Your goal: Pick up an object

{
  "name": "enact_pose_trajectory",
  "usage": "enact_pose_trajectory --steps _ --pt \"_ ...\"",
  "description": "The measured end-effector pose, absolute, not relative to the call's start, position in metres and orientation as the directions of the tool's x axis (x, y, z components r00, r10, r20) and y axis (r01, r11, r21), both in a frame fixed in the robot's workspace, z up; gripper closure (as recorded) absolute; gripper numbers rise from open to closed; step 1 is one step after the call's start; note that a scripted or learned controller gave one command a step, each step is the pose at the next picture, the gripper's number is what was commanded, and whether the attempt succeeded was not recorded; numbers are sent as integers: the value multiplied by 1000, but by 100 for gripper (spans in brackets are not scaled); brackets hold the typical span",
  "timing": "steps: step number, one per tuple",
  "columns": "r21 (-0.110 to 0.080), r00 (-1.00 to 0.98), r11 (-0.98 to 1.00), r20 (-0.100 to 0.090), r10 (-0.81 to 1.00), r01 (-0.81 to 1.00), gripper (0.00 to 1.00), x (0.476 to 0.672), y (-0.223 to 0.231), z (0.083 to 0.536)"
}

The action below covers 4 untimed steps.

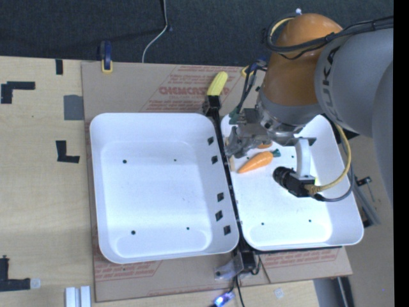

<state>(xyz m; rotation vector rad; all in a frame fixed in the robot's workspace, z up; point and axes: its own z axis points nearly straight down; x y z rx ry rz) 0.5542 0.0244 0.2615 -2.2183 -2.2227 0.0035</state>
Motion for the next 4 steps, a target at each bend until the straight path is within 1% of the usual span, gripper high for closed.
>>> enact_pose_trajectory --steps 3,4 --pt "-7 -6 6 0 1000 1000 100 554 26 289" --pt "2 -3 3 1 1000 1000 100 552 41 320"
